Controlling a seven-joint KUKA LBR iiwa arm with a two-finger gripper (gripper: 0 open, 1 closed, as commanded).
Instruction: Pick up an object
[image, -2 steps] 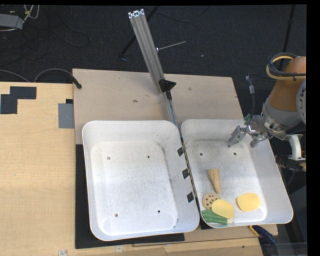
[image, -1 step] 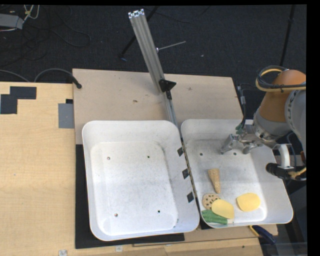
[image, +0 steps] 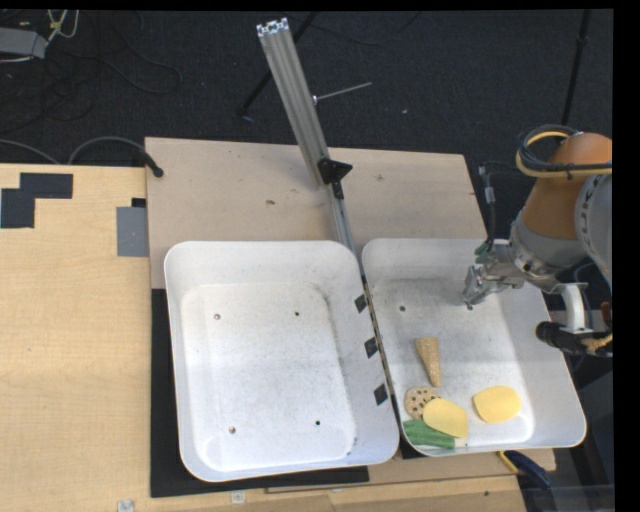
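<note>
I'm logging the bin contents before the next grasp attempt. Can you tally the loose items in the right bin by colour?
Yellow: 2, a rounded piece and another
Tan: 2, a cone-shaped piece and a small round dotted piece
Green: 1, a leafy piece at the near edge
Total: 5, all in the right bin

- Two white bins sat side by side.
- Two yellow pieces.
- One tan cone.
- One round brown biscuit-like piece.
- One green piece.

The claw's finger gap is too small to judge.
</note>
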